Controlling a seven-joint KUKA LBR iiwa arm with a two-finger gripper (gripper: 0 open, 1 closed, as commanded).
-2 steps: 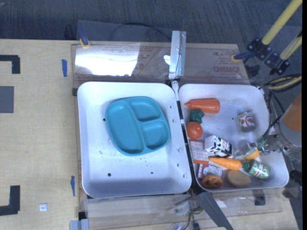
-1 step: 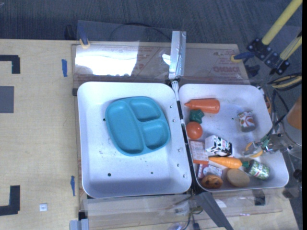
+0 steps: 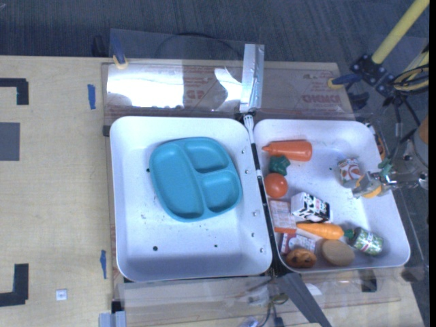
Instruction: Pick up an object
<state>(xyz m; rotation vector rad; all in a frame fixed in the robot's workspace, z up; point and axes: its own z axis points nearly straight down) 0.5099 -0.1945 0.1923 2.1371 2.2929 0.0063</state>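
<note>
Lighting: bright, even, overhead; shadows faint and short. Glare: strong white reflection on the clear panel [image 3: 180, 87] toward 12 o'clock, washing out its printed lettering. White bins [image 3: 129, 182] near overexposed, with little surface detail. Focus: soft overall; small items at 4 o'clock slightly blurred. Dark floor [image 3: 204, 5] along the top shows grainy noise.

A robotics lab: taped wooden bench [image 3: 48, 203], twin white bins [image 3: 129, 203], toy food.
</note>
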